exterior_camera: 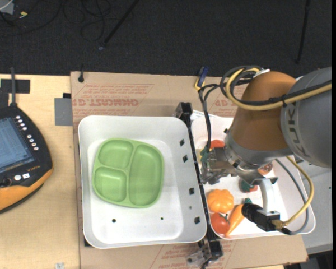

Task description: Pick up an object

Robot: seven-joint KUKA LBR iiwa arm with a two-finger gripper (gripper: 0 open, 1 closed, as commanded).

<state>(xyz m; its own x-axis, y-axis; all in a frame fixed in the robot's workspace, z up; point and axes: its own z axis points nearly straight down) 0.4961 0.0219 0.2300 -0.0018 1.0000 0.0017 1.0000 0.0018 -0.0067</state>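
Glossy green plastic tray (129,171), smooth white bin (101,217), matt cardboard (129,97).

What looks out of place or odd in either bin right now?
Nothing looks spilled or damaged. The green three-compartment plastic plate lies flat in the left white bin. The orange toy pepper, orange toy carrot and red toy tomato are crowded against the right bin's near left wall, under the arm.

A single fixed camera looks down at a slant from above the desk (45,88), taking in both white bins (101,228) at middling range, the arm (269,116) entering from frame right.
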